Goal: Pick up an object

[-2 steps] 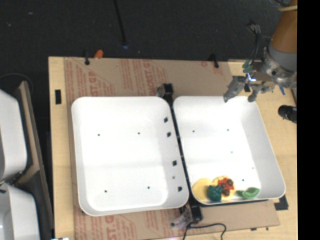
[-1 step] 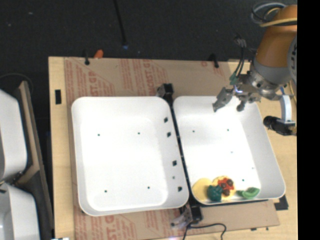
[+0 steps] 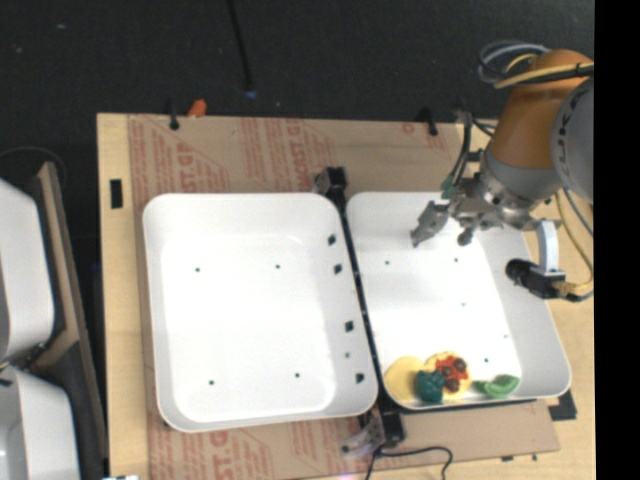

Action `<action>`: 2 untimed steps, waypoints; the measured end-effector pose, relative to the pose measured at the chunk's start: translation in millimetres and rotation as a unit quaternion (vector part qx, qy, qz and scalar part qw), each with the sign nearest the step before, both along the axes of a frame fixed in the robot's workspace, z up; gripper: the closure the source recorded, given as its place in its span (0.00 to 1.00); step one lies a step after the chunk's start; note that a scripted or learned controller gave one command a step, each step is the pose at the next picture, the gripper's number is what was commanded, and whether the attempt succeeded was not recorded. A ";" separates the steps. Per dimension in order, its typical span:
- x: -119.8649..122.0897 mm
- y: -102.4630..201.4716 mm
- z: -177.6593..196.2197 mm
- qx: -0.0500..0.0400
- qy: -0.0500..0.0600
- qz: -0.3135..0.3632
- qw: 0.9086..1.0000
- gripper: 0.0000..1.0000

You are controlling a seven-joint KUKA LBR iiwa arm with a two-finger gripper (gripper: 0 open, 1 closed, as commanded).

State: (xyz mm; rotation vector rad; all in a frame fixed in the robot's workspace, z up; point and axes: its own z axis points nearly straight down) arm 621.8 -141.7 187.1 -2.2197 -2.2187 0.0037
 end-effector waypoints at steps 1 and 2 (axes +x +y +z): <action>-2.2 1.3 -42.1 0.000 -0.001 0.000 1.000 0.00; -1.2 0.4 -29.2 -0.001 -0.003 -0.001 1.000 1.00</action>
